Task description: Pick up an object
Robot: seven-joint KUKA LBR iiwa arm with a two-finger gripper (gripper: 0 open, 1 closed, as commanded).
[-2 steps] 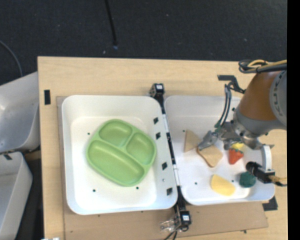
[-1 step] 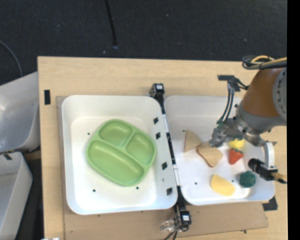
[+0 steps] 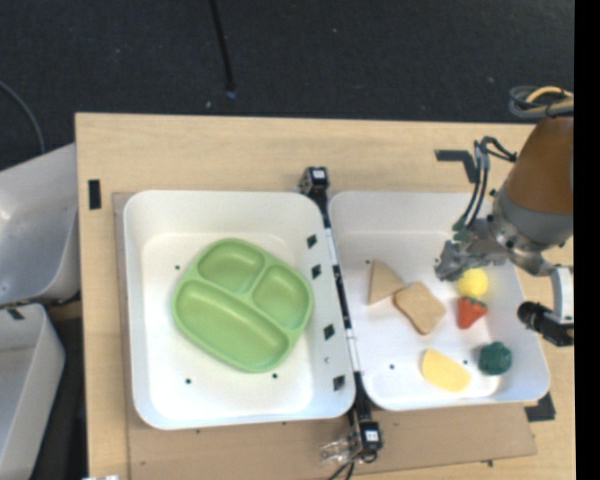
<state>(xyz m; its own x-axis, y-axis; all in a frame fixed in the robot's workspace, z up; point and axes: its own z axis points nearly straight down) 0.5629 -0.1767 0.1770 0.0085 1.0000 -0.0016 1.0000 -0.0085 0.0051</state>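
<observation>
1. Look in the right bin [image 3: 400, 226] for the things to pick: a yellow ball [image 3: 473, 285], a red piece [image 3: 470, 314], a green lump [image 3: 496, 358], a yellow slice [image 3: 445, 370], a piece of toast [image 3: 421, 308] and a tan wedge [image 3: 383, 280]
2. Find the gripper [image 3: 460, 265] low over the right side of that bin, just beside the yellow ball, up and to the left of it
3. Cannot tell if the gripper is wide or narrow; too dark and too small to see, and nothing seen held in it
4. Go for the yellow ball, the closest thing and most likely the one aimed at
5. Slide over a little first, to sit right above the middle of the ball, not off to one side
6. Take care here: round, so likely to roll away from a bump on its edge
7. Watch out for the red piece just below the ball, very close or maybe touching; try not to grab both
8. Open wide enough to fit around the ball, then go down slowly
9. Squeeze gently on the fat middle of the ball, not near the top
10. Lift straight up, and check for the ball inside the gripper before calling it done
11. Leave the green plate [image 3: 242, 305] in the left bin [image 3: 160, 388] alone
</observation>
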